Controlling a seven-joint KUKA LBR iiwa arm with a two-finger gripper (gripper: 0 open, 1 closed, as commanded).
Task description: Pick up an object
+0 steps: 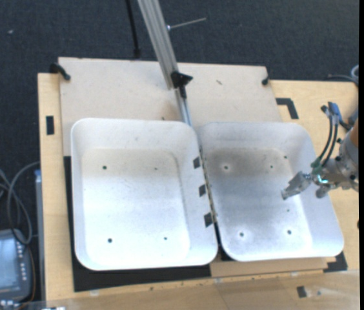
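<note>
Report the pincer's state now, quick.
Pincer: over the right bin, near its right wall; open or shut cannot be told, and nothing shows between its tips.

Dark carpet floor (246, 24) around a pale wooden bench (117, 86).

Arm (348, 148) enters at right edge, mostly cut off by frame. Cables loop down along the wrist. Gripper (296, 187) reaches leftward, low and tilted. Fingers too small and blurred to read. Nothing seen between them.
</note>
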